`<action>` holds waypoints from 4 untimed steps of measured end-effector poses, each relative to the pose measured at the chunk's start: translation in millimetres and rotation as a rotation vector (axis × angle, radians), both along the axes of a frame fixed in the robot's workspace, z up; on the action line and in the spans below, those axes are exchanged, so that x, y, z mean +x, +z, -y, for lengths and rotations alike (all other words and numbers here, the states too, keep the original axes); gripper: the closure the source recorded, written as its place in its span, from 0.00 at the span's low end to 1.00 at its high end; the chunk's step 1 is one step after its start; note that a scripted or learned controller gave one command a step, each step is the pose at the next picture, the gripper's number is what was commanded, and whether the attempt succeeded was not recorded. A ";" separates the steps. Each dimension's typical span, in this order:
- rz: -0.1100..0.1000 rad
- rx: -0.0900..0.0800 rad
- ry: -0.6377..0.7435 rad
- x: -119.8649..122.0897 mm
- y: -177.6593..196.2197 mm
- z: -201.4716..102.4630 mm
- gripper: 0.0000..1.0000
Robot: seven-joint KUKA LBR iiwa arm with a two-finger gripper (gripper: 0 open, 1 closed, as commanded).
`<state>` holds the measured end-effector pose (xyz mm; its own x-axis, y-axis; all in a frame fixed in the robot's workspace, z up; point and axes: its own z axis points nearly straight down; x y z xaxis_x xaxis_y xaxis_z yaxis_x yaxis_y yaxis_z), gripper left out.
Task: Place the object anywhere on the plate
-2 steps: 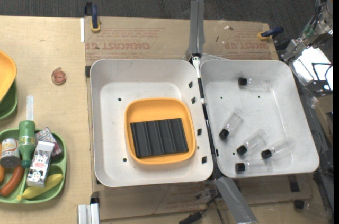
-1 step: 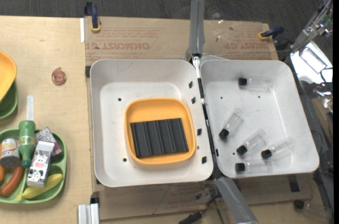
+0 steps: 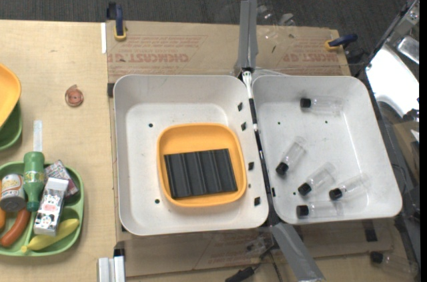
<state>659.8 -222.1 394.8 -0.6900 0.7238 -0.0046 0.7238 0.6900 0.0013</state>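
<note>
An orange square plate with rounded corners sits in the middle of the left bin. On it lies a flat black ribbed slab, covering most of the plate's floor. Several clear vials with black caps lie scattered in the right bin: one near the back, one in the middle, and a group at the front.
A wooden table on the left bears a green tray of toy food, a stacked orange bowl and a small pink disc. Cardboard lies behind the bins, held by blue clamps. A metal bar stands between the bins.
</note>
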 end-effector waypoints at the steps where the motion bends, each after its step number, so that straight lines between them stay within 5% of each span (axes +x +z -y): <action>1: -0.003 0.002 -0.114 -67.6 -170.2 0.4 1.00; 3: 0.000 0.000 0.380 -22.0 -63.5 0.0 1.00; 4: -0.002 0.001 0.648 -99.9 -74.0 0.1 1.00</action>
